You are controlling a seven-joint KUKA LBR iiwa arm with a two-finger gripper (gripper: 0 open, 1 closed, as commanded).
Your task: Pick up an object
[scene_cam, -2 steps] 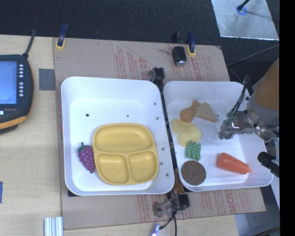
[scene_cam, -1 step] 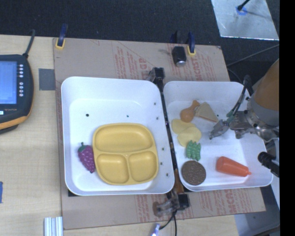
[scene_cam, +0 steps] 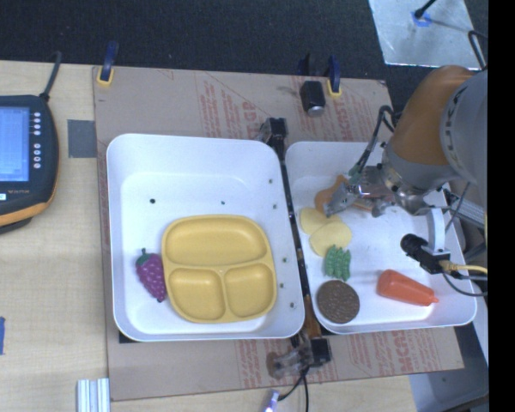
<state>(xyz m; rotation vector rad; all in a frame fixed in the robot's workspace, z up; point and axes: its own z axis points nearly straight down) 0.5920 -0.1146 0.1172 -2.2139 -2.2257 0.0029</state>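
Camera view puts the gripper [scene_cam: 336, 197] low over a brownish toy piece [scene_cam: 325, 197]; whether its claw is parted, I cannot tell. Likely light, rigid plastic; grasp across its middle.

Two white bins [scene_cam: 120, 230] hold a yellow tray [scene_cam: 219, 266], purple grapes [scene_cam: 151, 275], a green piece [scene_cam: 336, 262], a brown disc [scene_cam: 337, 301] and an orange carrot [scene_cam: 405, 287].

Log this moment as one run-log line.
arm: over right white bin | tool: low near pale yellow slices | orange carrot: lying loose | purple grapes: left bin
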